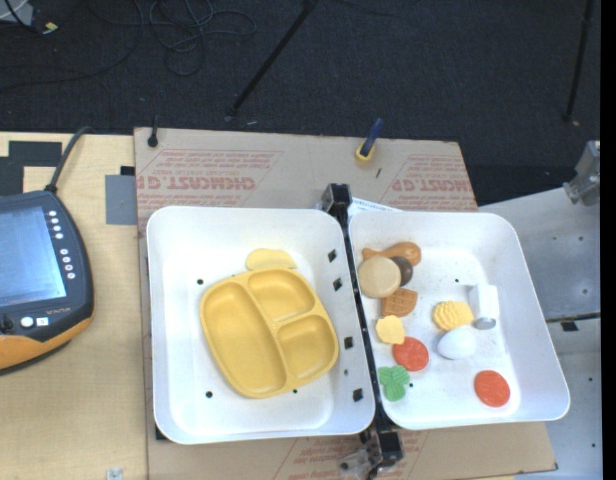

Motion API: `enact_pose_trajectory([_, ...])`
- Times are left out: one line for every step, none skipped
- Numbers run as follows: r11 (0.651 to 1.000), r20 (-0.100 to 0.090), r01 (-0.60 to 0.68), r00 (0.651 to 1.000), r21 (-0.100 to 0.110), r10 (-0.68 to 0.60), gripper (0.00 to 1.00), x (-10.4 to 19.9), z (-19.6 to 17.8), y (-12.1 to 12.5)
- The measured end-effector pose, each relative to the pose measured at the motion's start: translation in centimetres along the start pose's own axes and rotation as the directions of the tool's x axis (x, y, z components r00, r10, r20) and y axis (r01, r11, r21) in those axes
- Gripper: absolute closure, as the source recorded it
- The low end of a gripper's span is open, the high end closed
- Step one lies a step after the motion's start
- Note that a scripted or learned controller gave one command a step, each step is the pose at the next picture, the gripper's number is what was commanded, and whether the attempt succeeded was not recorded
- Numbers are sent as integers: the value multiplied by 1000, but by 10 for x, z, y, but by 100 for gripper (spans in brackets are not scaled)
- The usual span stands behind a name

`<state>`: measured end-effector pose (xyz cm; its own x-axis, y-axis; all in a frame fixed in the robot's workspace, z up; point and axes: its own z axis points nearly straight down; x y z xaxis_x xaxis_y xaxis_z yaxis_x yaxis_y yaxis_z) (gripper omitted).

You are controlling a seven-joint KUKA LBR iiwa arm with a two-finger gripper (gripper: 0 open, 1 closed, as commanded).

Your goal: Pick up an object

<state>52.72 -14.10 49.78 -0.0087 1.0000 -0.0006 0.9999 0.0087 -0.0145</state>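
Note:
The right bin [528, 298] holds several small toy foods. A tan round piece [379, 276] lies at its upper left beside a brown bun-like piece [406, 254]. Below them sit an orange waffle piece [400, 302], a small yellow piece [390, 330], a red disc [410, 354] and a green piece [392, 381]. Toward the middle lie a yellow ridged piece [452, 315], a white egg shape [456, 344] and a white-and-grey cylinder [483, 304]. Another red disc [493, 388] rests near the front right corner.
The left bin [173, 298] carries a yellow divided tray [269, 330], with a pale yellow piece [270, 260] behind it. A black divider clamp [337, 200] joins the bins. A teach pendant [28, 273] lies at the far left on the bench.

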Motion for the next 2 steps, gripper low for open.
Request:
enact_pose_trajectory([1000, -4, -11, 1000, 1, 11, 100, 14, 76, -52])
enact_pose_trajectory([1000, -1, 1, 1000, -12, -1, 100, 105, 18, -48])
